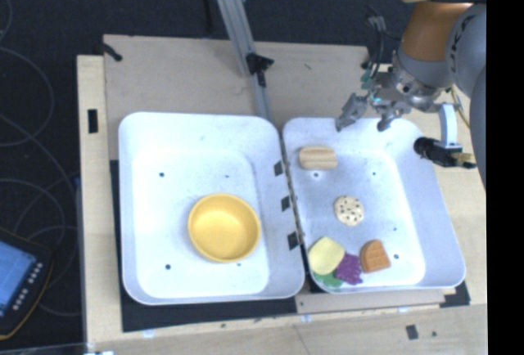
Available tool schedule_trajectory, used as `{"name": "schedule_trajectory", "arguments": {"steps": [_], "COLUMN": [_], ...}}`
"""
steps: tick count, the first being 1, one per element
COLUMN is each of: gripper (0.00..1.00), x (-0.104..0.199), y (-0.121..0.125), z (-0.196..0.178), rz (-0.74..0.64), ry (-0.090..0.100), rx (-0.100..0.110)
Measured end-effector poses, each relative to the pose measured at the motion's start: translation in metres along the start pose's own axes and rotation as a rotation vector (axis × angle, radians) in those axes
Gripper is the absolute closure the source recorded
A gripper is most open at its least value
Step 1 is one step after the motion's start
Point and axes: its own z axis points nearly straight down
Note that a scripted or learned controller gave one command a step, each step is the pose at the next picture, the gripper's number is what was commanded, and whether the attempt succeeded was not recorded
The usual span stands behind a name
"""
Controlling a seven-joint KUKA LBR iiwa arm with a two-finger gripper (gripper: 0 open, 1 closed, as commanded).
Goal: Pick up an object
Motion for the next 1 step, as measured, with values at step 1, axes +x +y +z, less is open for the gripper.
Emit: {"name": "schedule_trajectory", "arguments": {"steps": [1], "gripper": [0.0], "x": [-0.0005], "y": [-0.0001], "z": [0.0], "rz": [0.0], "ry": [-0.001], "rx": [0.001]}}
